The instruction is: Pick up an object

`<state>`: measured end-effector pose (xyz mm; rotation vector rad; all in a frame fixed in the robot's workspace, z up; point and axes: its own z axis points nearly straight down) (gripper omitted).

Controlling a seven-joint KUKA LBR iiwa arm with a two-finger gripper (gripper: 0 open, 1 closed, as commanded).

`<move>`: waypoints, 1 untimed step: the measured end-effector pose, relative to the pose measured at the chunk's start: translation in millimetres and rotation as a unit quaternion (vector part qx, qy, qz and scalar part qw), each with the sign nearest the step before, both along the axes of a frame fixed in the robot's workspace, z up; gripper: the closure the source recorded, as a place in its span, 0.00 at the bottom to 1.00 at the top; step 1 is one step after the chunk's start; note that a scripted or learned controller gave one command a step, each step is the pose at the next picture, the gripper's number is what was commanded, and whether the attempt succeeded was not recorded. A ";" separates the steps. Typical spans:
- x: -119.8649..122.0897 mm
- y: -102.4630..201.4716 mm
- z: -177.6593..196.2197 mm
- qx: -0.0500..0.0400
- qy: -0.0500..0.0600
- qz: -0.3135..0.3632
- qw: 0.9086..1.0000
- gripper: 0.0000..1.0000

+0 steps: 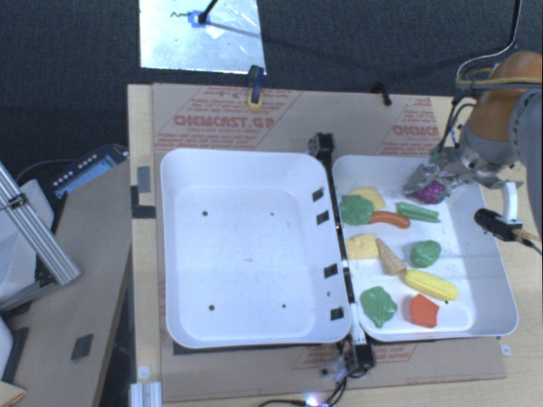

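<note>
Hand (424, 181) positioned low over the far side of the right bin (496, 299), at a purple object (433, 193); whether its grip is closed on the object cannot be told. Left bin (182, 295) adjoins on the worktop (280, 113)

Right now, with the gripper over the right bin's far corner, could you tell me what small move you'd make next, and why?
Probably a short, straight lift. The gripper sits right at the purple toy in the right bin, apart from the green bean. Whether the purple toy is actually gripped cannot be told from here, and rising a little would reveal that.
</note>
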<state>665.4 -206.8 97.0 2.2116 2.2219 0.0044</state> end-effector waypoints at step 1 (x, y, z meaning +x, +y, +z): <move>-15.4 88.3 2.2 0.001 0.002 -0.003 1.000 1.00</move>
